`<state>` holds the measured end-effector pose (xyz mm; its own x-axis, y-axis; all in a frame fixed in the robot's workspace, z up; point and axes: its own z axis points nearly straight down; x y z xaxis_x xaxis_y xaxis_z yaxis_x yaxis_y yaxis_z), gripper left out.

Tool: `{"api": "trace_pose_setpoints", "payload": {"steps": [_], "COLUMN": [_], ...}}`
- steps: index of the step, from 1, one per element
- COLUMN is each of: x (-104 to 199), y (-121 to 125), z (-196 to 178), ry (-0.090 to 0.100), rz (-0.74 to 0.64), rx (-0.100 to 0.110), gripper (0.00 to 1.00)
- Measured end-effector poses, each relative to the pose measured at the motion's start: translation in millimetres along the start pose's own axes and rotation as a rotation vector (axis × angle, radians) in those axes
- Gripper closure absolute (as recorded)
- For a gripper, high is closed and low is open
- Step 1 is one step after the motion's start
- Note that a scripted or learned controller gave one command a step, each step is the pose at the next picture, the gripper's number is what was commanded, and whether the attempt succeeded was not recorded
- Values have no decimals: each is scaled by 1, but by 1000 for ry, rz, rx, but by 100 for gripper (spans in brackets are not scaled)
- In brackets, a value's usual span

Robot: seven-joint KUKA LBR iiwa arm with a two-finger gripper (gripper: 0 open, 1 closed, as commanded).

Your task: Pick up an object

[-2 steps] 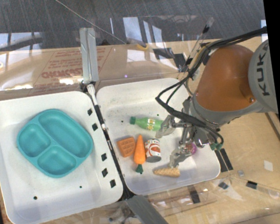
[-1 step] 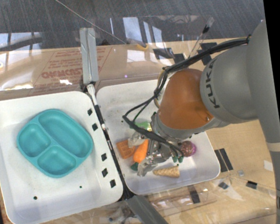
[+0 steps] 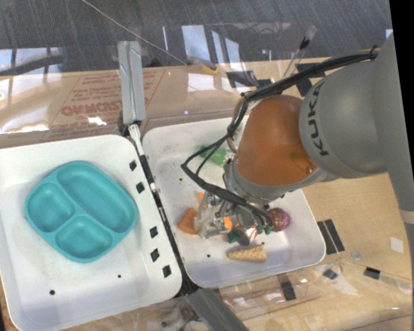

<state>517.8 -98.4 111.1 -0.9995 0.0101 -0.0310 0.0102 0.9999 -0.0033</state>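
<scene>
My gripper (image 3: 219,224) reaches down into the right bin (image 3: 173,196), below the orange band of the arm, among a small cluster of toy food. An orange wedge-shaped piece (image 3: 190,221) lies just left of it. Close against its right side sit a small orange and green piece (image 3: 237,229) and a purple round piece (image 3: 279,219). A tan cone-shaped piece (image 3: 248,254) lies in front, near the bin's front wall. A green piece (image 3: 215,154) peeks out behind the arm. The arm hides the rest of the bin's right half.
The left bin (image 3: 25,286) bears a teal divided plate (image 3: 81,210) with three compartments. A grey divider (image 3: 132,79) runs between the bins. Black cables loop from the arm over the right bin's middle.
</scene>
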Motion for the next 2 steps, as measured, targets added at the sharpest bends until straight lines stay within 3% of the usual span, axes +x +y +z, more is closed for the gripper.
{"api": "trace_pose_setpoints", "payload": {"steps": [1,2], "x": [-21,27], "y": [8,-36], "z": [11,13], "ry": [16,31], "rz": [-218,-289], "rx": [-2,-8], "gripper": [100,100]}}
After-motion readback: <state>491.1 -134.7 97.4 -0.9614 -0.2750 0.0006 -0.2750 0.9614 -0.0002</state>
